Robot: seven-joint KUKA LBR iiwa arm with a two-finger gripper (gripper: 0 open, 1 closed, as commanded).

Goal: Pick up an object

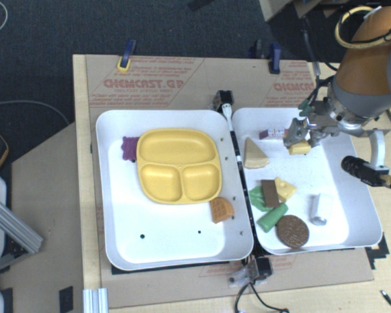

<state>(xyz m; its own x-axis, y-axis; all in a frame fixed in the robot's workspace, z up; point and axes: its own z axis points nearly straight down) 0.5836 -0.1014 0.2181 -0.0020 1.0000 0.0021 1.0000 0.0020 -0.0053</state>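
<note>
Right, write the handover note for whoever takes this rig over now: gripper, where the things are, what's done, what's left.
Gripper: over the upper part of the right bin, with a small yellow piece right at its tip. I cannot tell whether the piece is gripped or just lying under it.
Right bin: cream wedge, small marker, green pieces, brown block, pale yellow piece, brown round cookie, white cylinder.
Left bin: yellow divided tray, purple item beside it, orange-brown piece.
Done: arm is at the yellow piece.
Left: confirm the grasp and lift.
</note>
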